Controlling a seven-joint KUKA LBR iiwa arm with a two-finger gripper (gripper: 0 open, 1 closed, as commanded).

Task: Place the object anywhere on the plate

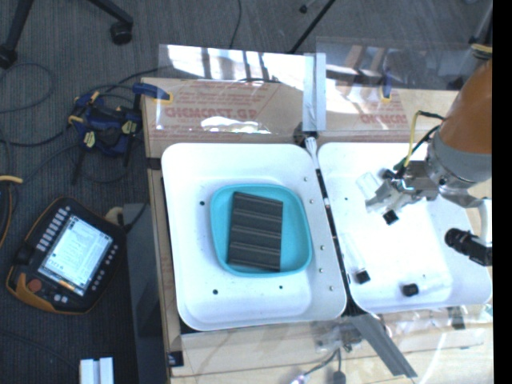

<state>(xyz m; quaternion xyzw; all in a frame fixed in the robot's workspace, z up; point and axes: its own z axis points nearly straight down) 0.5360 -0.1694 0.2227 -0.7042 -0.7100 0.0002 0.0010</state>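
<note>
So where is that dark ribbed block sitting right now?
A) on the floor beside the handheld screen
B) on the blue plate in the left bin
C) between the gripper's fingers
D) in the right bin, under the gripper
B: the dark ribbed block lies flat on the blue plate in the left bin, while the gripper is over the right bin.

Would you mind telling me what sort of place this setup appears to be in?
Most likely a robotics lab. A teach pendant lies on the carpeted floor beside the bench, two white bins sit side by side, one with a teal plate holding a dark ridged block, and the robot's hand hangs over the other.
</note>
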